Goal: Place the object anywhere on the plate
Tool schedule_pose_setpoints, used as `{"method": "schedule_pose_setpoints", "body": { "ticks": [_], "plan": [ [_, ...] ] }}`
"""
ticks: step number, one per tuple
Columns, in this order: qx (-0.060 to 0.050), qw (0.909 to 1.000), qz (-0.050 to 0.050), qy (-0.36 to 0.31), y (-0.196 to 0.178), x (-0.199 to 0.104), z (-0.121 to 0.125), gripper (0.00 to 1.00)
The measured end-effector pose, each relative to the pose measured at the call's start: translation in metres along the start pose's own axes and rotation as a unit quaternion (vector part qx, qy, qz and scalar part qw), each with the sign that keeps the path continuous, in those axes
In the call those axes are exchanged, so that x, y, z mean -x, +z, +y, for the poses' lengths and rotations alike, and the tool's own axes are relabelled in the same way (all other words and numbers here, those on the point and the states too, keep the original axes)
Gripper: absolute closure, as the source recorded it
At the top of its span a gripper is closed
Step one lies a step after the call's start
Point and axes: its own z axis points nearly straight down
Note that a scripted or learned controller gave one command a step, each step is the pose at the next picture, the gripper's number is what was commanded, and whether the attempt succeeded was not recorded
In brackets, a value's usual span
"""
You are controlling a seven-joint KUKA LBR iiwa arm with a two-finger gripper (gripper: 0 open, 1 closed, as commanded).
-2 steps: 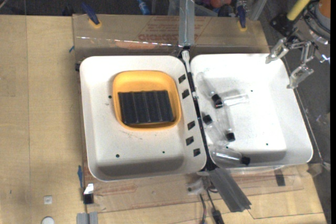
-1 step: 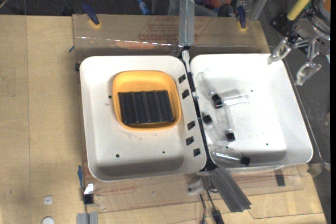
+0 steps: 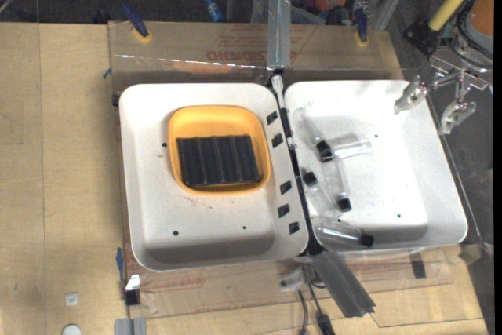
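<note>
- Grey bar (image 3: 345, 290) sits nearest, on the surface where the two bins meet.
- Hand (image 3: 433, 104) hovers at the right bin's (image 3: 439, 200) far right corner, fingers apart, nothing between them.
- Clear black-capped tubes (image 3: 341, 147) are scattered in that bin.
- Black ridged block (image 3: 218, 159) lies flat on the yellow plate (image 3: 182, 125) in the left bin (image 3: 145, 192), with white floor all round the plate.

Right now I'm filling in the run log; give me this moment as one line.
plate: left bin, dark ribbed object on it | right bin: clear tubes | gripper: right bin's far right corner
</note>
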Motion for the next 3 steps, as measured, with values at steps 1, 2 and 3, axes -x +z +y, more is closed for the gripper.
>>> {"method": "schedule_pose_setpoints", "body": {
  "ticks": [1, 2, 3],
  "plan": [
    [-0.003, 0.9886, -0.001, -0.15, -0.0124, 0.0, -0.0006, 0.0],
    [-0.002, 0.9522, 0.0, -0.305, -0.021, -0.0002, -0.0004, 0.0],
    [0.001, 0.8801, 0.0, -0.475, -0.0147, 0.0082, 0.0051, 0.0]
  ]
}}
